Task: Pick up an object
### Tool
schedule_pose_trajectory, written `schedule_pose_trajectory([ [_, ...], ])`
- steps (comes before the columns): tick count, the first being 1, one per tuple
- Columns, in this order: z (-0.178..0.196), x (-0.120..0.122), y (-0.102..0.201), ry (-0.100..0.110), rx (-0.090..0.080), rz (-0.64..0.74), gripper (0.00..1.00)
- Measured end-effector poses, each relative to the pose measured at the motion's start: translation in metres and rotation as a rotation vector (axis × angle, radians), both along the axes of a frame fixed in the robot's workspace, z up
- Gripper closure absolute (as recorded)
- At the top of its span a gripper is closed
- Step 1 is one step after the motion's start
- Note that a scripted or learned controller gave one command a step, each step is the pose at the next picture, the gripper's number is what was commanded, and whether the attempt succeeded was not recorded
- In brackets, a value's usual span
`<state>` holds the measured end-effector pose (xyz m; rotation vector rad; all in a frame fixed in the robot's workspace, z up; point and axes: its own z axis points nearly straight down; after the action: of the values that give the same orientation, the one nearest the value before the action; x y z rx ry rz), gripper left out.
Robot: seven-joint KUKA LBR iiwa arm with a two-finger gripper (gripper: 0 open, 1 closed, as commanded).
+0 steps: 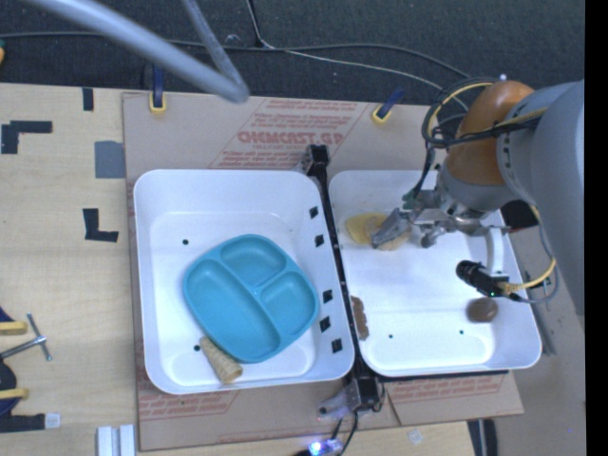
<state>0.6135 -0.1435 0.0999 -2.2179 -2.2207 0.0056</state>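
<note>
In the camera view I'm watching the gripper [391,232] reaching into the right bin [427,350], its fingers touching the pale yellow object [361,227] at upper left of that bin; whether they're gripping it I can't tell, so nothing is being lifted yet. I'm counting two bins, one blue tray [250,295], one cork-like piece [219,359], one small brown item [483,311]

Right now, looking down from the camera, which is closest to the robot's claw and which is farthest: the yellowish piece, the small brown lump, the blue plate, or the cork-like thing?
From the gripper, in the right bin:
1. Yellowish piece, right at its fingertips.
2. Small brown lump, same bin, near the right wall.
3. Blue plate, middle of the left bin.
4. Cork-like thing, left bin's front edge, beside the plate.
</note>
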Motion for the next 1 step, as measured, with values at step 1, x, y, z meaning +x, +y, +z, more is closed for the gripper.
schedule_pose_trajectory([
  [1, -0.0153, 0.0002, 0.0006, -0.004, -0.001, 0.001, 0.0],
])
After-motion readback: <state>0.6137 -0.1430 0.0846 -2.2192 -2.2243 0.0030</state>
